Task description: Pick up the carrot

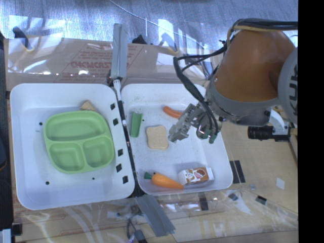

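Note:
The carrot (pixel 163 180), orange with a small green top, lies flat near the front wall of the right bin (pixel 218 158), its green end pointing left. My gripper (pixel 181 128) hangs over the middle of that bin, just right of a bread slice and well behind the carrot, apart from it. The carrot is in plain sight and nothing touches it. The arm's large grey and orange body covers the bin's right rear corner.
Also in the right bin are a bread slice (pixel 157 137), a green stick (pixel 135 124), an orange-red sausage-like piece (pixel 171 112) and a small carton (pixel 195 176) right beside the carrot. The left bin (pixel 25 151) holds a green divided plate (pixel 78 140) and a tan piece (pixel 87 105).

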Action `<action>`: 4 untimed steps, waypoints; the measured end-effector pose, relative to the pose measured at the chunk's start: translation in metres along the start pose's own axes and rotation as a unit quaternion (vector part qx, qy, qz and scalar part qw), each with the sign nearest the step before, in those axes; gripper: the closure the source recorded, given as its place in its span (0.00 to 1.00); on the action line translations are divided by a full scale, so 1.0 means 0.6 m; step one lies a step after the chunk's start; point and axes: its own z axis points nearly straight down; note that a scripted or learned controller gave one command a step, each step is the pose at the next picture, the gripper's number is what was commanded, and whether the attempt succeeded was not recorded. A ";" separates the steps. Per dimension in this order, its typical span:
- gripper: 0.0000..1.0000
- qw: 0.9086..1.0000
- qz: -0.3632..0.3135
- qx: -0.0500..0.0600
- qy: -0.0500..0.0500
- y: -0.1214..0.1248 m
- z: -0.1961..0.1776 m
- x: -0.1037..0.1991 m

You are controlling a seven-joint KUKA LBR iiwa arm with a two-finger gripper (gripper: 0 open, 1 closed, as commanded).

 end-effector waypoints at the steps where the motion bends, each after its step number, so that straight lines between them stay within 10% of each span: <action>1: 1.00 0.993 0.117 0.000 0.000 0.084 -0.144 -0.025; 2: 1.00 0.981 0.196 0.002 0.003 0.039 -0.027 0.027; 3: 1.00 0.943 0.333 0.001 0.001 0.020 -0.078 0.014; 4: 1.00 0.942 0.334 0.004 0.004 -0.033 0.070 -0.017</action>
